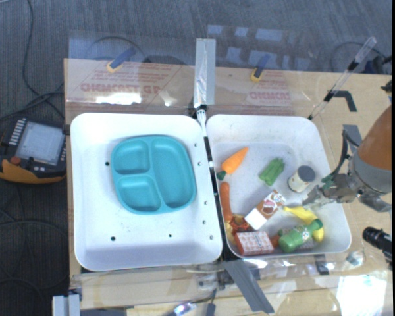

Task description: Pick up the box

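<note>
A small red box (pixel 253 242) lies flat at the front edge of the right bin (pixel 263 125). Just behind it sits a white carton with a brown top (pixel 264 210). My gripper (pixel 321 192) reaches in from the right, over the bin's right rim, and hangs above a yellow piece (pixel 301 212). It is well to the right of the red box and behind it, with nothing visibly held. The grey wrist and its orange band (pixel 380 140) stand at the right edge.
The right bin also holds an orange carrot (pixel 234 160), a green block (pixel 272 171), a small grey-topped can (pixel 302 177), a green bottle (pixel 296 237) and a red-orange stick (pixel 224 200). A blue divided plate (pixel 153 174) lies in the left bin (pixel 92 242).
</note>
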Robot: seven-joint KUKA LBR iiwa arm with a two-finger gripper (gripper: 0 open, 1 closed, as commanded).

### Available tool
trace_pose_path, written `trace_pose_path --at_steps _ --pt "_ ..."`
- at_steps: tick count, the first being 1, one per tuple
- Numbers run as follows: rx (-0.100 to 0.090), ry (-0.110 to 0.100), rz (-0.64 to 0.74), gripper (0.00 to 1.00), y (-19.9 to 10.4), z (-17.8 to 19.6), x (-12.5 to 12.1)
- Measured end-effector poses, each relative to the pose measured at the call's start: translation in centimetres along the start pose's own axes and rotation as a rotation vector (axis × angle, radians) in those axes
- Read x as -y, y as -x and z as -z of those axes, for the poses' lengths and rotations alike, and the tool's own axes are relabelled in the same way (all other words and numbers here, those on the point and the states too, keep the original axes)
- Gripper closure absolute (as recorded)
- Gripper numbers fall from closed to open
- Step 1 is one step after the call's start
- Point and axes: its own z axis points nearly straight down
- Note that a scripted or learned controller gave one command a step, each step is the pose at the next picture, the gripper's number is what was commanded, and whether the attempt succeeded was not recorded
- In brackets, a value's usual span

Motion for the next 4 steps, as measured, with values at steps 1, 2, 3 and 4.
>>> trace_pose_path --at_steps 1,2,3,4 --pt "0.005 0.006 0.130 1.00 -6.2 5.6 -0.1" --pt "0.005 0.005 -0.056 1.00 -8.4 5.8 -3.7" --pt "0.005 0.004 -0.195 1.00 -14.0 5.9 -2.5" --pt "0.005 -0.005 -0.193 1.00 -14.0 6.4 -2.5"
